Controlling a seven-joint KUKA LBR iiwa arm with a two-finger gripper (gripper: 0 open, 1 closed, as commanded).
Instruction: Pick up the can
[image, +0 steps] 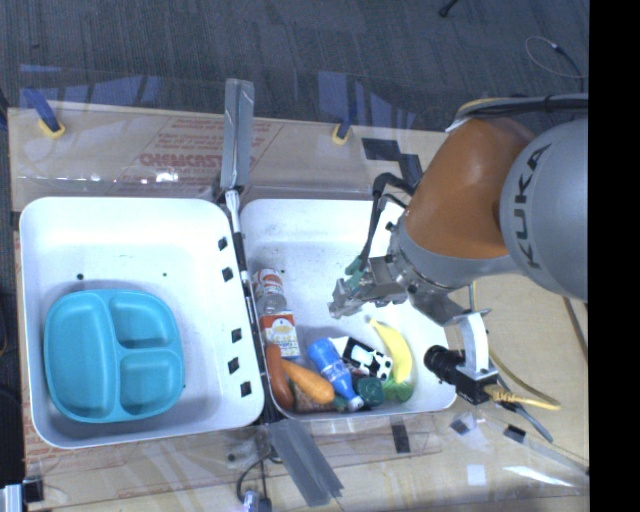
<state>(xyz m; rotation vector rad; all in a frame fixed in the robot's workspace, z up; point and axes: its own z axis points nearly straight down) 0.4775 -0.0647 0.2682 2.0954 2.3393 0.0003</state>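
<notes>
Clutter fills the near end of the right bin (300, 222): a carrot (303, 379) lies along the front wall beside a blue bottle (331, 371), then a black-and-white toy (363, 357), something green (385, 391) in the corner and a banana (394, 350) curving up toward my wrist. Just behind the carrot sits the can (281, 331), red and white, lying against the left wall of that bin, with a clear bottle (269, 292) touching its far end.

My end effector (352, 296) hangs over the middle of the right bin, to the right of the can and apart from it, above bare white floor. I cannot tell how far it is open; nothing shows in it. My grey arm with its orange band (460, 190) reaches in behind it from the right.

Left bin (100, 215) holds a blue divided tray (113, 352) at its near left. Both bins sit on the table (300, 150), whose far edge meets dark carpet (300, 50).
</notes>
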